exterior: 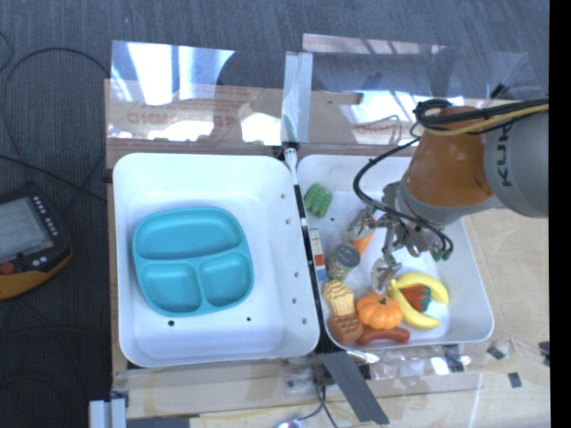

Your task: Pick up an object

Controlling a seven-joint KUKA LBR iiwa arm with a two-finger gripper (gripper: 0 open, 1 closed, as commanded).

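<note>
The gripper (390, 261) hangs inside the right bin (473, 324), finger state indeterminate, nothing visibly held, above the banana (426, 300) near the front edge; judged step: approach, next requiring descent and closure

A blue plate (192, 259) with three parts lies in the left white bin (152, 172). Well to the left of that bin, on the dark floor, sits a small screen box (28, 234) with an orange edge, maybe a controller. Black wires (53, 69) curl on the floor above it.
</note>
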